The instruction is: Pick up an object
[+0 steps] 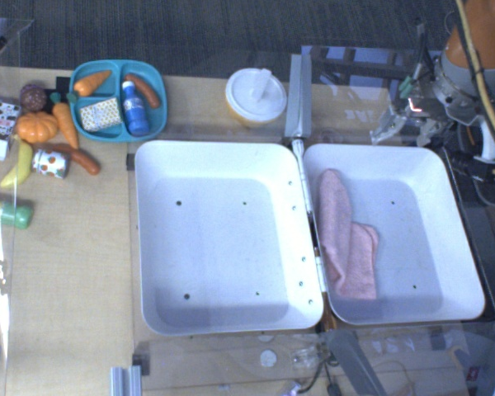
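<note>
A pink folded cloth (344, 234) lies along the left side of the right bin (445, 221). My gripper (407, 124) hangs at the upper right, over the far rim of the right bin, well away from the cloth. Nothing shows between its fingers.
The left bin (223, 238) sits beside the right one. A blue divided plate (120, 99) with toy food, loose toy vegetables (45, 134) and a small can (49, 163) lie at the far left. A white lidded cup (256, 95) stands behind the bins.
</note>
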You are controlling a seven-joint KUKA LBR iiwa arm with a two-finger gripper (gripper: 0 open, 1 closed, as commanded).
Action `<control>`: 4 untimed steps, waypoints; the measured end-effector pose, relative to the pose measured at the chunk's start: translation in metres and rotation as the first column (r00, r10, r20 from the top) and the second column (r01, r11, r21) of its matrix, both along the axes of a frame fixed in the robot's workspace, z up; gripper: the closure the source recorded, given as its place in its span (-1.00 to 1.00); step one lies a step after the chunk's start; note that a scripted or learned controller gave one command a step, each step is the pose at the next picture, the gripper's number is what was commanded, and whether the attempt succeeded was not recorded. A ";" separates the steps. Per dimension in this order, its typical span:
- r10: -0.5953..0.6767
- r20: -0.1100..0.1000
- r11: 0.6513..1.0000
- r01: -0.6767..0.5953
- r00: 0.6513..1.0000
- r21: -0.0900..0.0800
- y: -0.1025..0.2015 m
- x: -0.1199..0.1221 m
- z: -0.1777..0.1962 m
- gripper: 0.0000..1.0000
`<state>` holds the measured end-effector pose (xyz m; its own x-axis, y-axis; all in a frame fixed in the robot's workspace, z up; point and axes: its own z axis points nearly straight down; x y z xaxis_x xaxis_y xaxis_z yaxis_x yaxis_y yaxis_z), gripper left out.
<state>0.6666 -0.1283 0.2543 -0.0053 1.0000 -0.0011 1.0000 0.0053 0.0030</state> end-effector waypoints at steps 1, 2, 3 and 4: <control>-0.047 -0.003 0.999 0.047 0.999 0.001 0.017 -0.053 -0.131 -1.00; 0.117 0.009 0.993 -0.117 0.993 -0.002 -0.031 -0.093 -0.165 -1.00; 0.167 0.011 0.986 -0.167 0.986 -0.003 0.009 -0.128 -0.164 -1.00; 0.068 0.012 0.998 -0.068 0.998 -0.002 0.031 -0.103 -0.164 -1.00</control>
<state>0.5631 -0.0975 0.0904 -0.0734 0.9973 -0.0035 0.9972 0.0735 0.0149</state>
